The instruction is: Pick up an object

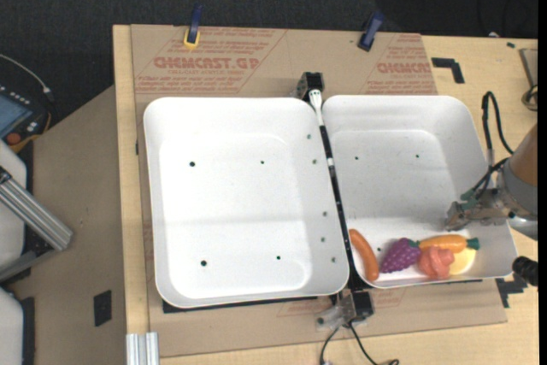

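Toy food lying in a row along the near wall of the right bin [402,120], at about 6 o'clock of that bin. From left to right: an orange sausage-like piece [363,254], tilted, at about 7 o'clock by the left wall; a purple grape bunch [400,255] just beside it; then a small heap of a red piece [434,262], a yellow piece [462,263] and an orange carrot [446,243] with a green end, touching each other, toward 5 o'clock.

Tool [468,214] low over the right bin at about 4 o'clock, just above the carrot and near the right wall; nothing seen between its parts, and open or closed state impossible to tell at this size. Grey arm [523,188] entering from 3 o'clock, with a black cable [489,128] rising along it.

Left bin [231,197] touching the right one along the middle, showing a few small dark dots on its white floor. Both bins resting on a brown cardboard-covered surface [256,55], with a yellow-blue clamp [193,28] and a blue clamp [371,31] at its 12 o'clock edge.
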`<state>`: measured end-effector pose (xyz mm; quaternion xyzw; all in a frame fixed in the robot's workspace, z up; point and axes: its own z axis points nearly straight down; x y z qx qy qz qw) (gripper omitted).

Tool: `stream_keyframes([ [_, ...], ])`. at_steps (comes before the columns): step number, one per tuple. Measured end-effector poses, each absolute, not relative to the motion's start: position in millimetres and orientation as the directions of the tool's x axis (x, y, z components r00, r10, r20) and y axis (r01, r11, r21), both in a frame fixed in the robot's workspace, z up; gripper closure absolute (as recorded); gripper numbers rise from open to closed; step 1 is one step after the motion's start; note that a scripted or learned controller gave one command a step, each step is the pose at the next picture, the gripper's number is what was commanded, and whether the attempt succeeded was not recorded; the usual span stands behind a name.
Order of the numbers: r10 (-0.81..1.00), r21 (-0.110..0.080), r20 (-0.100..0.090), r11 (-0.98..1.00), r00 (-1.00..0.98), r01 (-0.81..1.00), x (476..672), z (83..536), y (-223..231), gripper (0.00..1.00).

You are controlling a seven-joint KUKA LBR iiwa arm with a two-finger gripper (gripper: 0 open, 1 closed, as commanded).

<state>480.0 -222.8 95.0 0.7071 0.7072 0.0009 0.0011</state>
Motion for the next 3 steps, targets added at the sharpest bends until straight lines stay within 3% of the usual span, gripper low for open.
stream_keyframes([
  [1, 1.000, 0.002, 0.000, 0.000, 0.000, 1.000, 479.8, 94.4, -222.8, 0.00],
  [2, 1.000, 0.018, -0.008, 0.003, -0.003, 1.000, 498.5, 247.6, -224.9, 0.00],
  [3, 1.000, -0.010, 0.007, 0.005, -0.004, 1.000, 478.9, 144.3, -157.9, 0.00],
])
